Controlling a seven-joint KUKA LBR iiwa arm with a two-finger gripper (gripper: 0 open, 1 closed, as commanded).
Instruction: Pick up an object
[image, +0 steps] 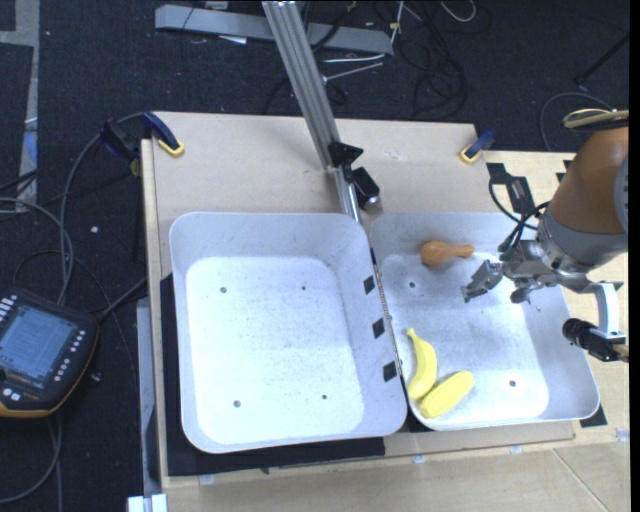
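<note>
Left bin (270, 330): bare white floor, speckled.
Right bin (560, 380): three items, arm (590, 200) overhead from the right.
Gripper (498, 283): above the bin's upper middle, fingers spread, nothing between them.
Banana (421, 362): near the bin's left wall, long axis running near-to-far, well apart from the gripper, down and left.
Lemon-like piece (447, 394): touching the banana's lower end.
Drumstick (444, 252): nearest candidate, just up and left of the gripper, long axis left-to-right.
</note>
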